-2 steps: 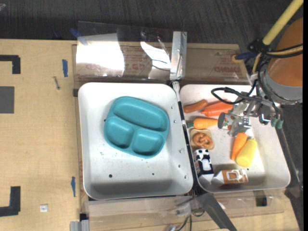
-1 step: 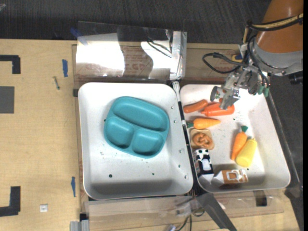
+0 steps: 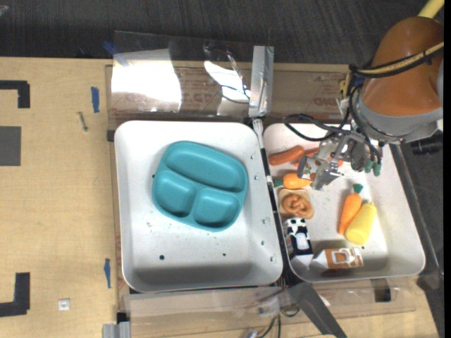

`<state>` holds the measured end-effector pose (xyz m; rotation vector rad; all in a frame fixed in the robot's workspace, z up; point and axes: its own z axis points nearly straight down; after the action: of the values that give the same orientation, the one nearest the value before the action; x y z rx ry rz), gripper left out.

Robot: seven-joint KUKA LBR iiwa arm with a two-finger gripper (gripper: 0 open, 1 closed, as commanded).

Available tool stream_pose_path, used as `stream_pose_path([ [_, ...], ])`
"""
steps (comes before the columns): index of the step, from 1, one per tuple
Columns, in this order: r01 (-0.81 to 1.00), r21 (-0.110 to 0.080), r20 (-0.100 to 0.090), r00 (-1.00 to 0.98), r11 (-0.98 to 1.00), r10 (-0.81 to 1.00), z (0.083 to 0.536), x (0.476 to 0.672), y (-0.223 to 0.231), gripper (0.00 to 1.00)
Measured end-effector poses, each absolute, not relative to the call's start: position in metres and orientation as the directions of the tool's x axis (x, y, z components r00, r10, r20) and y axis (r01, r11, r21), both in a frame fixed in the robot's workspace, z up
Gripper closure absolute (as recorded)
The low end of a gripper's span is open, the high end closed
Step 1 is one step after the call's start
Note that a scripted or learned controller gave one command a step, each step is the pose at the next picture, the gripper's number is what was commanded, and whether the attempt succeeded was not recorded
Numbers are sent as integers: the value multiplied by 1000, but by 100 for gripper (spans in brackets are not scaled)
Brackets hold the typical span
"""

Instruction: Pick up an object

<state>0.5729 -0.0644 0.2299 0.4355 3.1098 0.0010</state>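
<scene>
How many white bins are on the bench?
2. The left bin holds a teal divided plate; the right bin holds small toy foods, with the gripper over it.

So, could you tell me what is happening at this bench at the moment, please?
A robot arm reaches in over the right bin, and its gripper hangs low among small toy foods at the bin's far end. Just beside it lie a hot dog and a small orange piece; a pretzel, a carrot and a yellow piece sit nearer the camera. Nothing is visibly between its fingers. The left bin holds a teal divided tray.
</scene>
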Motion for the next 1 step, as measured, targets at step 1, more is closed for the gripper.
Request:
stream_pose_path([
  [1, 313, 3, -9, -950, 950, 313, 269, 638, -54, 100],
])
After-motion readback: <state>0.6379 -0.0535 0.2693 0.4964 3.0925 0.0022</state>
